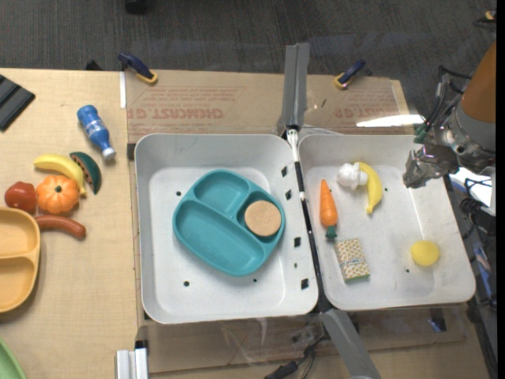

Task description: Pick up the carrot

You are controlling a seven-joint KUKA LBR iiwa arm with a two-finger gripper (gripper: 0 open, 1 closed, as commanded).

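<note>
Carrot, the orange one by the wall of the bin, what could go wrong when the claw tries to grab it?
1. The carrot lies close to the right bin's left wall, so the claw may bump that wall.
2. The claw is far across the bin, with the banana and a white lump between; it might knock those.

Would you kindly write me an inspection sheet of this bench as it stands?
Surface: two shallow white bins, left and right, on cardboard.
Job's things: orange carrot with green top lies in the right bin near its left wall, untouched.
Clutter: right bin holds a yellow banana, white lump, yellow ball, tan cracker block; left bin holds a teal divided plate with a round tan cookie.
Grippers: gripper above the right bin's right edge, apart from the carrot.
Cables: dark cables at the right edge.
Surroundings: toy foods and a blue bottle on the wooden table.
</note>
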